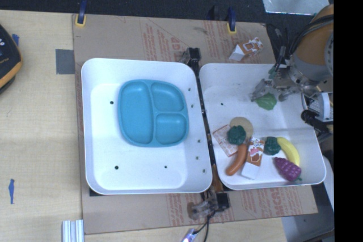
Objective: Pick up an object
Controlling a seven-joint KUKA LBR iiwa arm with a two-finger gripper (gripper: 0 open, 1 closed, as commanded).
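My gripper (272,94) hangs over the back of the right bin (227,79), open, with its two fingers spread apart. A light green toy vegetable (265,102) lies on the bin floor just under and between the fingertips; I cannot tell if they touch it. Nearer the front of the same bin lie a dark green broccoli piece (236,134), an orange carrot (237,160), a yellow banana (288,150), a purple bunch of grapes (287,169), another dark green piece (271,146) and a small red-and-white carton (254,154).
The left bin (99,139) holds a blue divided plate (153,112). A small carton (247,49) lies on the cardboard behind the right bin. The arm's orange band (315,45) sits at the right edge.
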